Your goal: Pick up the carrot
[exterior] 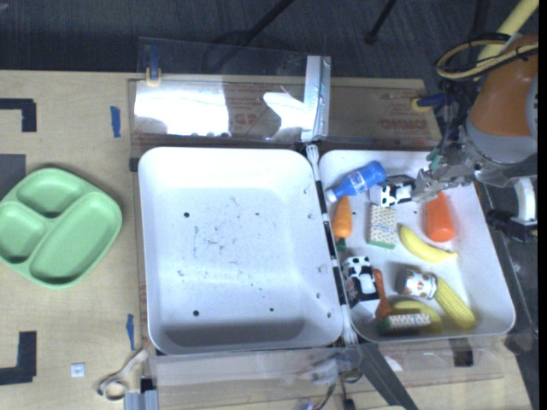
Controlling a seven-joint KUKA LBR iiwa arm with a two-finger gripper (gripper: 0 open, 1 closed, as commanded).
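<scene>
Grey arm with orange band entering from right, gripper (427, 182) over far part of right bin (500, 301), carrot (342, 219) at that bin's left wall, blue bottle (359, 179), banana (423, 243), corn (454, 302), left bin (171, 178), green divided plate (56, 226) on bench (68, 340)

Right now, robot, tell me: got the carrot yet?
Gripper low over right bin, no carrot held. Carrot by left wall. Blue bottle close beside it.
</scene>
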